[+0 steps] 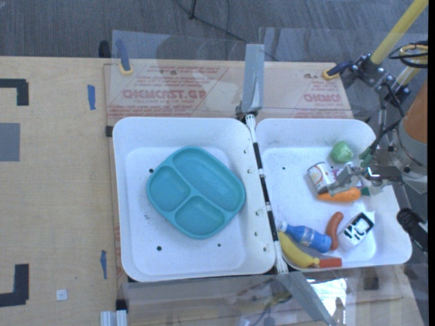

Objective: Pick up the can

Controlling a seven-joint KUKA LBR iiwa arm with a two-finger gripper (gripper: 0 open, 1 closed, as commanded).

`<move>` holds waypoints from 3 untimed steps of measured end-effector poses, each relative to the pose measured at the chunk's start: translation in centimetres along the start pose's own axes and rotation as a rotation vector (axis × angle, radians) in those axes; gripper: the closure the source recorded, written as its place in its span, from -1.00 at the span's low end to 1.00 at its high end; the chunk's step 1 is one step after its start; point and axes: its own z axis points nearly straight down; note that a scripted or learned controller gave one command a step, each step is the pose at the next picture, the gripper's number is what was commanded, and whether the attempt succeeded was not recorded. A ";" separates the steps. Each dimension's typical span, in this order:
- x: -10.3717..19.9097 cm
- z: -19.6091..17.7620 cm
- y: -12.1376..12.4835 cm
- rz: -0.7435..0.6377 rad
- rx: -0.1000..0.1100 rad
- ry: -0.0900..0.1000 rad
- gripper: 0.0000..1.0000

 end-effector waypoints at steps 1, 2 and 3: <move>-1.2 0.3 6.8 -0.010 -0.004 -0.002 -1.00; 0.0 12.7 9.4 0.077 -0.001 -0.001 -1.00; -0.1 12.6 9.5 0.078 -0.002 -0.001 -1.00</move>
